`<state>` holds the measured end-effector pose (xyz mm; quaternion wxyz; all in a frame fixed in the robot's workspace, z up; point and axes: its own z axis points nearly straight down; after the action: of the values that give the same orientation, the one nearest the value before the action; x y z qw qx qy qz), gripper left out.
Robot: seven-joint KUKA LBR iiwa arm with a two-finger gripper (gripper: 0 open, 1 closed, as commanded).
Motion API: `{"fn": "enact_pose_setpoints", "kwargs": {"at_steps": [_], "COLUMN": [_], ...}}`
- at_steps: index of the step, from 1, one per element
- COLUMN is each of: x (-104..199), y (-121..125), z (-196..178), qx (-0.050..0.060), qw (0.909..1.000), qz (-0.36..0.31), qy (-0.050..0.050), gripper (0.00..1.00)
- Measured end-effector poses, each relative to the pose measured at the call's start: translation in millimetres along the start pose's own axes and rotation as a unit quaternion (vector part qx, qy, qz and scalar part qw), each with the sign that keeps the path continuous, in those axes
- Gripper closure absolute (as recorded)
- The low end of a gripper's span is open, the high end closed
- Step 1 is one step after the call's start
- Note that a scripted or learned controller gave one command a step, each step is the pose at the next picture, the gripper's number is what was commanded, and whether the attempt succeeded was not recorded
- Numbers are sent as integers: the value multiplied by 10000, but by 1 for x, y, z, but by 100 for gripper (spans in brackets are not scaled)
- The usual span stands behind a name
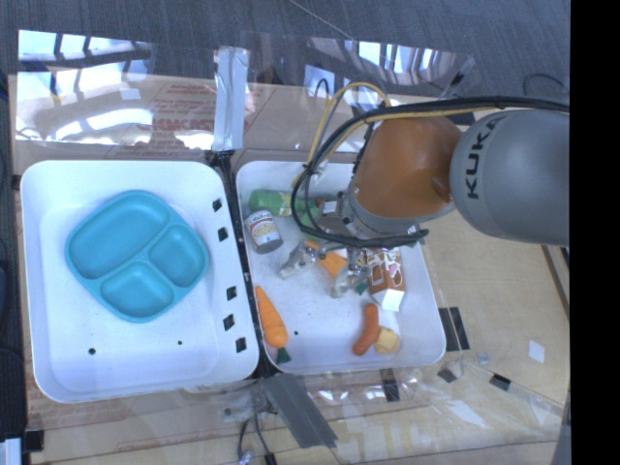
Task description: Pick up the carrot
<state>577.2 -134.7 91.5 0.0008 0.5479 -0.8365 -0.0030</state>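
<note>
My grey arm with its orange band (407, 168) reaches in from the right and hangs over the upper middle of the right-hand shallow white bin (426, 342). Beside it, on the table, sits the left-hand shallow white bin (58, 356), and the two bins touch along a dark seam. The left bin holds a light blue plastic tray with three compartments (137, 254), lying near its middle.

My tool (334, 260) points down into the right bin among a cluster of small things, and from this slant I cannot tell whether it is spread or pressed together, or whether anything is caught in it.

The orange carrot with a green stub end (272, 321) lies at the lower left of the right bin, close against the wall next to the seam, its green end toward the near edge. It is apart from my tool.

Near the upper left of the same bin stands a small labelled can (261, 231), with a green item (268, 201) just above it. At the lower right lies a reddish sausage-shaped piece (367, 329).
</note>
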Motion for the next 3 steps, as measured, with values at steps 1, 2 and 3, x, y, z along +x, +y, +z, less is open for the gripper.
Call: {"fn": "enact_pose_setpoints", "kwargs": {"at_steps": [1,2,3], "x": [-3,64,75], "y": [-1,7,-13], "z": [-12,-35,-238], "qx": [21,34,85], "qw": [10000,9904,9919], "qz": [-22,-1385,-1266], "qy": [-12,11,20], "gripper": [100,100,100]}}
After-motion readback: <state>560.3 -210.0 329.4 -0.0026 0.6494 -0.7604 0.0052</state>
